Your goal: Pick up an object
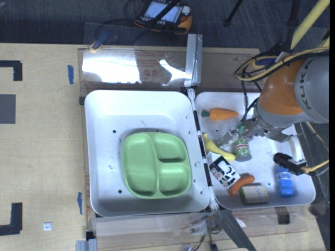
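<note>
The arm [309, 90] is a thick, rounded grey body with smooth casing, and dark lettering runs along its upper right side. A broad orange band [280, 95] wraps it just above the wrist, glossy and slightly bulging. Yellow and black cables [261, 64] loop beside the band, and the gripper [238, 132] at the end is a cluster of small metallic and dark parts.

Wooden bench [42, 140]: two white bins [99, 119] side by side; clear sheet(?) [136, 61] behind.
</note>
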### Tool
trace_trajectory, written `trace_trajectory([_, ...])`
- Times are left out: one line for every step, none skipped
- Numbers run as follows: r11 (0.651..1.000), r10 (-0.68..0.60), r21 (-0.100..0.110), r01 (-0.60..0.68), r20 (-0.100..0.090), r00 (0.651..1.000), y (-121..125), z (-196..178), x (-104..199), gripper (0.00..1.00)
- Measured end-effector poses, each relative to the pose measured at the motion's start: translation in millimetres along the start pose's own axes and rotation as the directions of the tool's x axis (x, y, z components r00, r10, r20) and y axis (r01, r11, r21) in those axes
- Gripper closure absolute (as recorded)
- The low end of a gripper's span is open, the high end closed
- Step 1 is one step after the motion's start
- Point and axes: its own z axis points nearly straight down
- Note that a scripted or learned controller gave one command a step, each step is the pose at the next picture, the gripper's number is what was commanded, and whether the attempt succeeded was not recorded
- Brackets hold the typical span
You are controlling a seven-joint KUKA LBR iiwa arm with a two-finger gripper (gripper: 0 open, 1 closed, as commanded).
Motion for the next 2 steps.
trace_trajectory([1.0, 0.001, -0.008, -0.001, 0.002, 1.0, 2.2, -12.0, -1.2, 1.0])
trace_trajectory([1.0, 0.001, -0.008, -0.001, 0.002, 1.0, 2.2, -12.0, -1.1, 0.0])
